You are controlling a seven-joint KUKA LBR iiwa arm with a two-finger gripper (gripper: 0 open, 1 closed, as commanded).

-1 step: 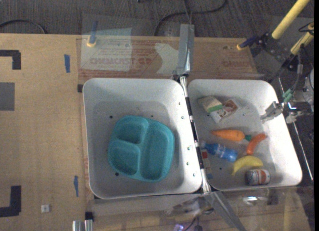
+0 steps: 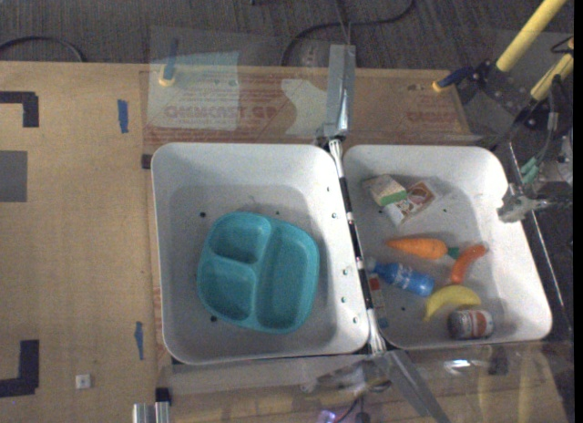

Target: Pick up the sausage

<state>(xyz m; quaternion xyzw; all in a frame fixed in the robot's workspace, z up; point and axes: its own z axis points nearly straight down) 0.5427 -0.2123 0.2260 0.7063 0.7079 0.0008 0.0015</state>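
One gripper (image 2: 521,201) hangs over the right bin's (image 2: 510,170) far-right rim, well apart from the sausage (image 2: 467,262); whether it is open I cannot tell.

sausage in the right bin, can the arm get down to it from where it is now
Probably yes. The sausage lies uncovered in the right bin, with nothing stacked on it. The carrot and banana sit close, so there is little room around it.

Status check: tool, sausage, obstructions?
Tool at right bin's right rim, holding nothing. Sausage loose in the bin, between carrot and banana.
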